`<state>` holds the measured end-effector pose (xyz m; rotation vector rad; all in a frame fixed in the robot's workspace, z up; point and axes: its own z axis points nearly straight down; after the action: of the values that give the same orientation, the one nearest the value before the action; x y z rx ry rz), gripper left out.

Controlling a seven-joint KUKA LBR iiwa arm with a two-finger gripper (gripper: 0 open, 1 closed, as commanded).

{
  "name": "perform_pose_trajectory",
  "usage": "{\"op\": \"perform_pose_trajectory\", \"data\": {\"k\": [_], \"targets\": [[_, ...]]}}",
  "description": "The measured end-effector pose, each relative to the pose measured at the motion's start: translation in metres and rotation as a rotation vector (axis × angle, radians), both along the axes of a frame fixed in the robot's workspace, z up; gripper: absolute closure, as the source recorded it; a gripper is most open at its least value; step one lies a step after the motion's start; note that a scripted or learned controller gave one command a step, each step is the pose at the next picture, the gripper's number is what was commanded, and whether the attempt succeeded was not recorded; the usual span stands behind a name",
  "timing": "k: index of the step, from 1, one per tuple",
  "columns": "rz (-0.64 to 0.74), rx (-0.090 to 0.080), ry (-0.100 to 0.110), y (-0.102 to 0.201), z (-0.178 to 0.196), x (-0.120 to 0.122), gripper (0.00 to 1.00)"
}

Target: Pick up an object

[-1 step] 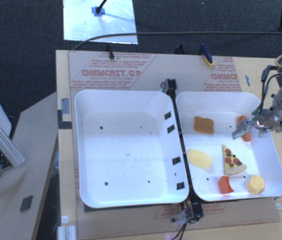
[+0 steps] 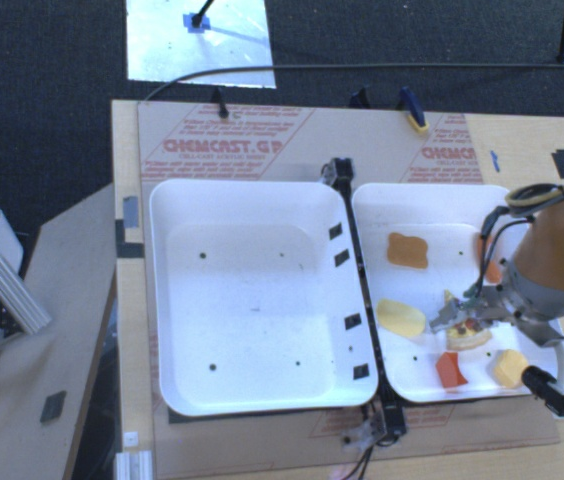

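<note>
**Objects sit in the right bin, gripper low among them**

Objects for picking lie in your right bin (image 2: 417, 200): an orange-brown piece shaped like a bread slice (image 2: 407, 250) toward the back, a pale yellow oval piece (image 2: 401, 317) near the divider, a small red block (image 2: 449, 370) at the front edge, a yellow lump (image 2: 509, 367) to its right, and a pale round piece with red on top (image 2: 469, 335) between them. An orange item shows partly behind the arm at the bin's right wall; you cannot make out what it is.

The board under the bins carries red print reading "CHEMCAST G P", once above the left bin (image 2: 252, 288) and again, partly cut off, above the right one.

The left bin holds nothing you can see but small dark dots on its floor.

Your gripper (image 2: 459, 317) is down inside the right bin, just above the pale round piece and beside the yellow oval. From this view you cannot tell whether it is open or closed, nor whether anything is caught in it.
</note>
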<state>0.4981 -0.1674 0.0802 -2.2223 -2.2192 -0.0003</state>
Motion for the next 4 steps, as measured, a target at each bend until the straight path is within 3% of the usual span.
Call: {"op": "perform_pose_trajectory", "data": {"k": [1,2,3,4], "targets": [[0.002,-0.002,-0.004,-0.001,0.015,0.003,1.0],[0.011,-0.001,-0.007,0.064,0.085,0.046,1.0],[0.018,0.005,-0.002,0.178,0.105,0.011,1.0],[0.005,0.0,-0.002,0.17,0.104,0.011,0.0]]}}
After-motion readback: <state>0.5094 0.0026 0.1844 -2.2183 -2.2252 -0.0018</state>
